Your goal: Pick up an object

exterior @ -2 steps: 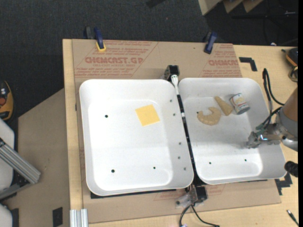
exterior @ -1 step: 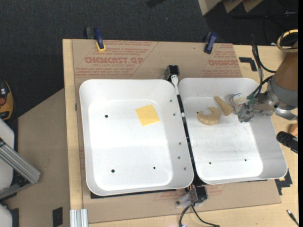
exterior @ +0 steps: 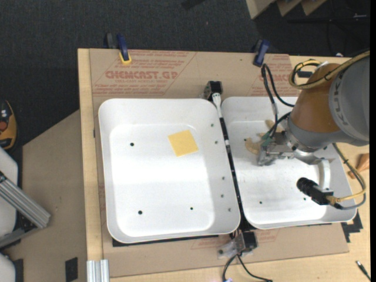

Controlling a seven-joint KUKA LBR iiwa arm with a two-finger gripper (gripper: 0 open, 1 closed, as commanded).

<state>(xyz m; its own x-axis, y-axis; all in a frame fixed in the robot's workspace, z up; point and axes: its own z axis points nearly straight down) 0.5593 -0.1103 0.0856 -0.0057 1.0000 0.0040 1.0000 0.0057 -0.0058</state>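
A flat yellow square piece (exterior: 183, 143) lies in the left bin (exterior: 117, 175), a little above its middle. My gripper (exterior: 265, 153) is down in the right bin (exterior: 276, 207), near its upper middle, under the grey and orange arm (exterior: 320, 113). A small tan object (exterior: 252, 145) lies right beside the gripper's left side, partly hidden by it. Another tan bit (exterior: 269, 124) peeks out just above the wrist.
The two white bins sit side by side on a cardboard-covered bench (exterior: 153, 75), held by blue clamps (exterior: 123, 49) at the back edge. Cables (exterior: 271, 90) run over the right bin's far rim. A black part with an orange cable (exterior: 314, 191) hangs over the right bin's lower right.
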